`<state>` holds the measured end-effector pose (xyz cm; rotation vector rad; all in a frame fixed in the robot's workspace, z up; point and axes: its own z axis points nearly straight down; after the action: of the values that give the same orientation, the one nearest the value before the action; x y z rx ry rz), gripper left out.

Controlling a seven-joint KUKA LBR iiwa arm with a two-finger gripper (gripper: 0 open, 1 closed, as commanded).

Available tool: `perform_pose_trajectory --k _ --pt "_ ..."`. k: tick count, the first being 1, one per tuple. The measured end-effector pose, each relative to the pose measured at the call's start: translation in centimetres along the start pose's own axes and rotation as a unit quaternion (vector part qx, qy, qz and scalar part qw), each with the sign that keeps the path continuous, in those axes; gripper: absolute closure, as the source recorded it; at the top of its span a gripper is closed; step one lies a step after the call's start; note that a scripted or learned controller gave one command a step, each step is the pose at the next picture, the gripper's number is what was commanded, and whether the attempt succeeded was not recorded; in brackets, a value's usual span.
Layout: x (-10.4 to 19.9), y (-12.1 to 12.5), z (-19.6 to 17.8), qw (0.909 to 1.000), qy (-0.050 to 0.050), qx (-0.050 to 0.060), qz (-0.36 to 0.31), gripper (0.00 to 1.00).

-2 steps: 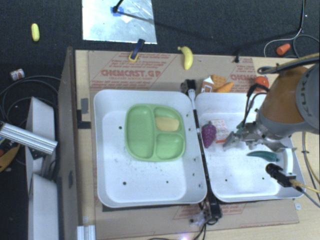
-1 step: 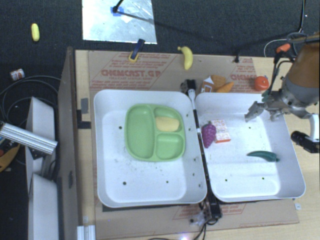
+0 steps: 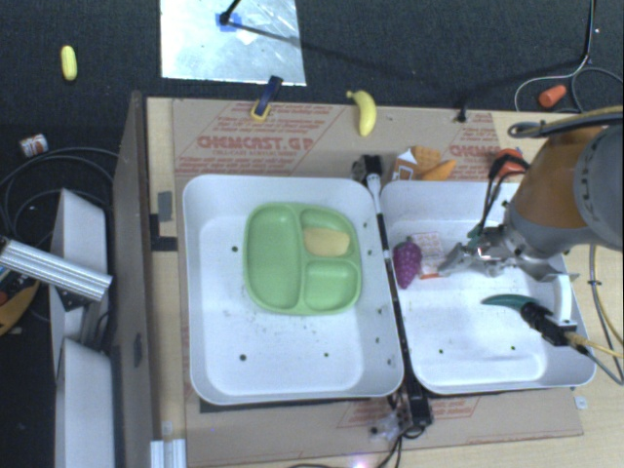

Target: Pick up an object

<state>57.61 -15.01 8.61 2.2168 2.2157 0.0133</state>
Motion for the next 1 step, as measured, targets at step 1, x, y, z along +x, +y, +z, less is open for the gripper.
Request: perform_pose_trajectory --k 1 --pt "-4.05 8.35 -9.47 1.0000 -0.004 -0.003 -0.003 0.00"
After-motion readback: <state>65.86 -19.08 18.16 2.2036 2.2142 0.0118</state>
